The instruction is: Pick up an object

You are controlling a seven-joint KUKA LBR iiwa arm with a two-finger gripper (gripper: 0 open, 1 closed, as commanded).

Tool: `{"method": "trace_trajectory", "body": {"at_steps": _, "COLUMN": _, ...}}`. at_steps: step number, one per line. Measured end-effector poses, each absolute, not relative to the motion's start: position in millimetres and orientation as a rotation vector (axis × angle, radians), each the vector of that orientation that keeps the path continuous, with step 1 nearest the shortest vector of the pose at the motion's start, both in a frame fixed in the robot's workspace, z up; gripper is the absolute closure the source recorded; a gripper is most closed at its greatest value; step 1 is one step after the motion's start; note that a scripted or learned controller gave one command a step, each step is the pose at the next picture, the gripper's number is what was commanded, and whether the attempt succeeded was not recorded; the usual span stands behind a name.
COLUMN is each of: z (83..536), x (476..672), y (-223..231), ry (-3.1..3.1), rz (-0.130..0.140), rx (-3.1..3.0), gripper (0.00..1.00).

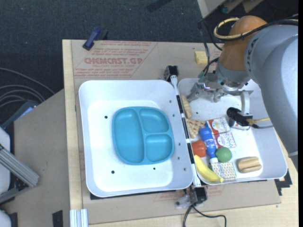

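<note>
My gripper (208, 91) hangs low over the far end of the right bin (271, 171), above bare white floor. Nothing shows in its grasp. Nearer the camera, the objects lie in a cluster: a tan waffle cracker (194, 126), a blue bottle (207, 138), a red piece (199, 148), a green ball (224, 153), a yellow banana (206, 171), a brown bread loaf (249, 164) and white-and-red packets (221, 126). The cracker and packets lie closest to the gripper, a short way in front of it.
The left bin (92, 141) holds a blue divided plate (143, 135). A tan stick (186, 109) lies along the right bin's left wall. A small yellow block (201, 56) and a blue clip (92, 39) rest on the bench behind the bins.
</note>
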State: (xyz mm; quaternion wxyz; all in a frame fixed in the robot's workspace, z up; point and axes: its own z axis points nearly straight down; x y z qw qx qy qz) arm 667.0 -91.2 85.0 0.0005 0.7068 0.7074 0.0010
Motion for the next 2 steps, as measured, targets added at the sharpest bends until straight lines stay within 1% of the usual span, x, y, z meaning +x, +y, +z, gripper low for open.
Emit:
{"method": "trace_trajectory", "body": {"at_steps": 1, "z": 95.6, "x": 667.5, "y": -91.4, "ry": 2.221, "rz": 0.003, "rx": 2.216, "gripper": 1.0}}
{"method": "trace_trajectory", "body": {"at_steps": 2, "z": 95.3, "x": 667.4, "y": -91.2, "ry": 2.221, "rz": 0.003, "rx": 2.217, "gripper": 0.0}}
